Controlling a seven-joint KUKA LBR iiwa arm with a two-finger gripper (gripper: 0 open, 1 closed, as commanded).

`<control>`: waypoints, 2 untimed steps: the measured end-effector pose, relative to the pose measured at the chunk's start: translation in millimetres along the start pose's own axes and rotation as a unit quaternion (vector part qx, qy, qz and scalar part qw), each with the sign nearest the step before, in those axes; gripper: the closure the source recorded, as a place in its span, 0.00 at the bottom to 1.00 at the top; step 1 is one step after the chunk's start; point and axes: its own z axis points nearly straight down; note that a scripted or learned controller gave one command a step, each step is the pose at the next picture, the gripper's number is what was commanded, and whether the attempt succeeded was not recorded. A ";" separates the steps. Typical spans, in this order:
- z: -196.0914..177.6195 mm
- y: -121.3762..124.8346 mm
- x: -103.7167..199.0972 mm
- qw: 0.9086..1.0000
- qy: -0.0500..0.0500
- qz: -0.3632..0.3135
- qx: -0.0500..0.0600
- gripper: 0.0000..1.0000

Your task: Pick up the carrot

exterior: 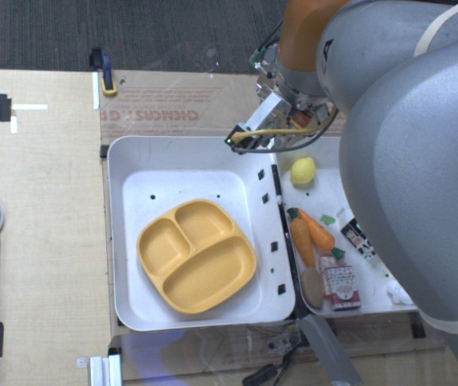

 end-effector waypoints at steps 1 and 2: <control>-129.6 -27.5 2.3 1.000 0.000 0.026 0.000 1.00; -205.5 -77.5 -19.5 1.000 0.000 -0.026 0.000 1.00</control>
